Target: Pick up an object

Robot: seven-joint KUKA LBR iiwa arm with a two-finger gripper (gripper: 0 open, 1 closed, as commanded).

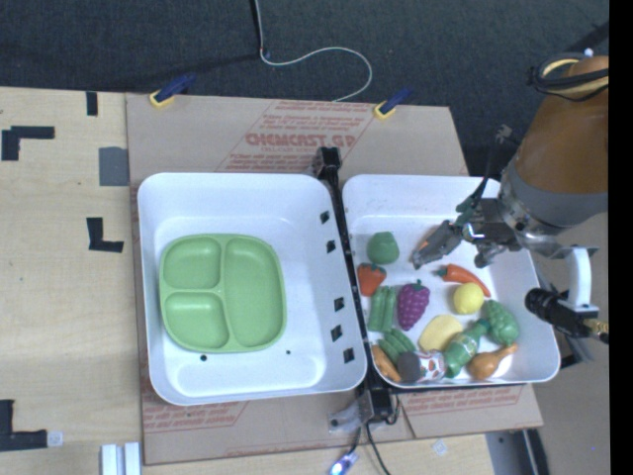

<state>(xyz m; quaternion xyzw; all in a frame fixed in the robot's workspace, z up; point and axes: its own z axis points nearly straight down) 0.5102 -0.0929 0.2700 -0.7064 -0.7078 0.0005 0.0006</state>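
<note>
The right bin point(396, 198) holds several toy foods: a green round piece point(383, 246), a purple grape bunch point(412, 304), a green pepper-like piece point(381, 308), a yellow lemon point(469, 299), an orange carrot point(461, 275), a yellow piece point(439, 333) and broccoli point(499, 323). My gripper point(457, 243) hangs over the bin's upper right part, above the carrot, fingers spread open with nothing between them.
The left bin point(168, 198) bears a green divided plate point(223, 293). A black divider clip strip point(338, 255) runs between the bins. A white cable point(297, 59) lies behind the cardboard. The arm's orange band point(569, 137) rises at the right.
</note>
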